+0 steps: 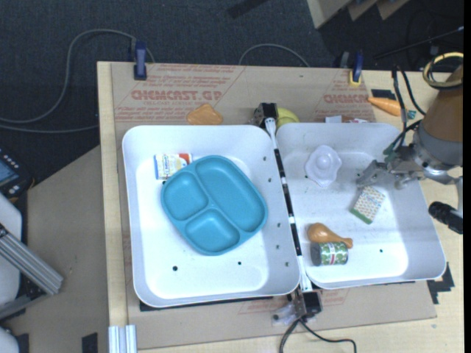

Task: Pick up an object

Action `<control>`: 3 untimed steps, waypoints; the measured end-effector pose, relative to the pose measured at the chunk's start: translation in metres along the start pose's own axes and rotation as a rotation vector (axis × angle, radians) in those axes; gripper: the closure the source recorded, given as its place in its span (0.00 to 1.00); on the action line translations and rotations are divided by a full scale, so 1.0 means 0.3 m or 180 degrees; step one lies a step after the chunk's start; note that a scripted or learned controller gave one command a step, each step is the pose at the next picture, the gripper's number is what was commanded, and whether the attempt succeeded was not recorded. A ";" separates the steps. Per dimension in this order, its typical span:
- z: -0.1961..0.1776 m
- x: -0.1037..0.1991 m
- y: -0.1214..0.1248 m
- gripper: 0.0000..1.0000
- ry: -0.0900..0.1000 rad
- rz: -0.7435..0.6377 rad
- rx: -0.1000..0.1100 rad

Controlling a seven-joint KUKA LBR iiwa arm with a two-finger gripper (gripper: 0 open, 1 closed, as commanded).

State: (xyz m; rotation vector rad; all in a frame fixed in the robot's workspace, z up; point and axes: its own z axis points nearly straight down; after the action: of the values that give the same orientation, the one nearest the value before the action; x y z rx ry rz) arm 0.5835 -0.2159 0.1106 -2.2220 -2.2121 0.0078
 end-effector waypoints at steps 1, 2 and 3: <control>0.051 0.132 -0.088 0.00 -0.0011 -0.0020 -0.0038; 0.009 0.123 -0.081 1.00 -0.0024 -0.0009 -0.0061; 0.012 0.124 -0.083 0.00 -0.0022 -0.0010 -0.0056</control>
State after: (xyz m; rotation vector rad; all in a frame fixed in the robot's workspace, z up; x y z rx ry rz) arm 0.5588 -0.1787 0.1071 -2.2308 -2.2279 -0.0040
